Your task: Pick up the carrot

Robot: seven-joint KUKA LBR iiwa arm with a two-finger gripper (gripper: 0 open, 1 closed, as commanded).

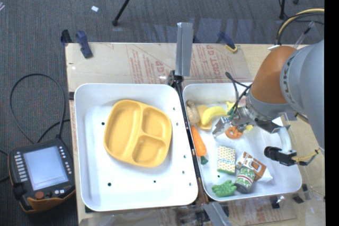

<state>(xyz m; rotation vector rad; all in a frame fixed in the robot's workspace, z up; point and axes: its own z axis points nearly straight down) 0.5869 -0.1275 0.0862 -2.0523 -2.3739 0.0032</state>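
Pincer (pixel 231 127) was seen low in the right bin (pixel 288 180); its opening could not be told. Carrot (pixel 198 142) lay by the bin's left wall, ungrasped. Approach step judged; a shift left was needed.

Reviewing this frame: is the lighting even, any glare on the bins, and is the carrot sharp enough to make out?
Camera view: lighting soft and even, shadows faint; the white right bin is bright, without blown-out glare; the carrot reads clearly by its left wall; the claw looks slightly soft and cluttered.
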